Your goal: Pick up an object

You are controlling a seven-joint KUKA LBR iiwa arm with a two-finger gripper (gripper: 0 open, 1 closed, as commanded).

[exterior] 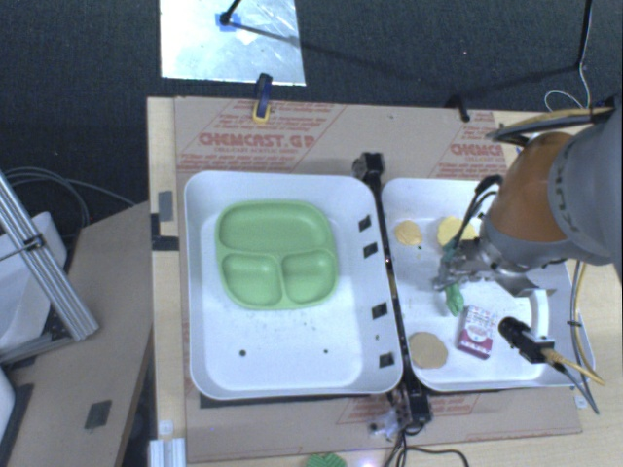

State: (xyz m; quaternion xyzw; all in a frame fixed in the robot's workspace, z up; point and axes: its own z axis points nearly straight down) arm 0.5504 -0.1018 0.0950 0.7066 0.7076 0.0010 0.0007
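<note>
- The gripper (452, 278) is down low in the right bin (421, 295), right over the top end of a small green piece (455, 302). My guess is that's the thing it's going for.
- Honestly, the wrist blocks too much, so I can't tell if the gripper is spread or pinched, or if it's even touching the green piece.
- The green piece looks like it's lying on the bin floor, so I'd call the pick not done yet. Closing, gripping and lifting are all left.
- Other stuff nearby: a pink-and-white packet (477, 332) just beside the green piece, a tan disc (427, 350) nearer the front rim, and two yellow bits (407, 233) further back.
- The left bin (282, 363) holds a green divided tray (277, 251), well apart from the action.
</note>
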